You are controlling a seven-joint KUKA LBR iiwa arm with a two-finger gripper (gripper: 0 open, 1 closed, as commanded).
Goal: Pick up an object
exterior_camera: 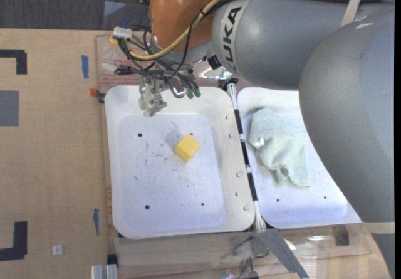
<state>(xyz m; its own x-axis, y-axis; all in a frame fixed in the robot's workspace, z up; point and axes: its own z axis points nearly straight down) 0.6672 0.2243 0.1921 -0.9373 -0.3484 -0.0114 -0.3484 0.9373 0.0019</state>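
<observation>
From above, two shallow white plastic bins sit side by side on the pale wooden desk (50, 165). The left white bin (125, 209) serves as the landmark here. Its floor is scuffed with faint dark marks and dotted with a few small dark holes. Near the middle of that floor, slightly toward the far wall, lies a small yellow foam-like cube (187, 147), resting on the floor and apart from every wall.

The two-finger metal gripper (151, 102) hangs over the far edge of the left bin, close to its far-left corner, up and to the left of the yellow cube and clear of it. Nothing shows between the fingers, and the cube is untouched; whether the fingers are spread or closed cannot be told from this angle, since cables and small fittings crowd the wrist.

Directly right of the left bin, sharing a dark seam, stands the right white bin (313, 209). In it lies a crumpled pale green cloth (279, 145), bunched against the wall nearest the left bin and toward the far half.

The grey arm with its orange band (188, 2) sweeps in from the right, passing above the far part of the right bin and covering much of it.
</observation>
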